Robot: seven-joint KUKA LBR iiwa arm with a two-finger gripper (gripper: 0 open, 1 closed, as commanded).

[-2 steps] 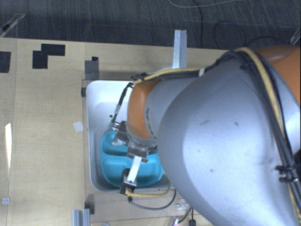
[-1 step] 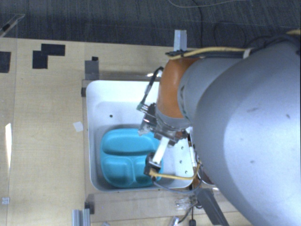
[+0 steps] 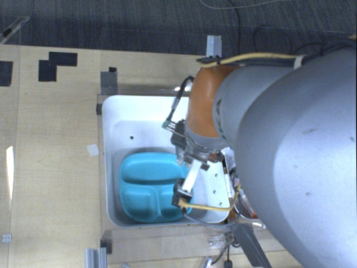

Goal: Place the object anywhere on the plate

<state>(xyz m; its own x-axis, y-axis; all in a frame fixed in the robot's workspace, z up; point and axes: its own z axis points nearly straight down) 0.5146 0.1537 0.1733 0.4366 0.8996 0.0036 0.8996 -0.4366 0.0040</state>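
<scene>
Because the bulky grey robot arm (image 3: 290, 149) fills the right half of the camera view, much of the working area lies under it. The glossy orange band (image 3: 203, 105) sits above the wrist, and below it the two-finger metal claw (image 3: 189, 158) hangs over the shallow white plastic bin (image 3: 111, 149), close above the right edge of the plate. The claw is seen from behind and above, so I cannot tell whether it is spread or pressed together, nor whether it grips or touches anything.

The turquoise plastic plate (image 3: 148, 188), rounded at the corners and moulded into compartments, lies flat on the floor of this bin, in the near half and towards its left wall. 1 wide compartment runs across its far side, with smaller ones nearer the camera; its right end is covered by the wrist. Which thing is the object to be placed I cannot tell.

The bin rests on a pale wooden bench (image 3: 50, 166) bearing black tape patches (image 3: 56, 65). Beyond it lies dark carpet (image 3: 111, 4) with a thin loose cable (image 3: 262, 1).
</scene>
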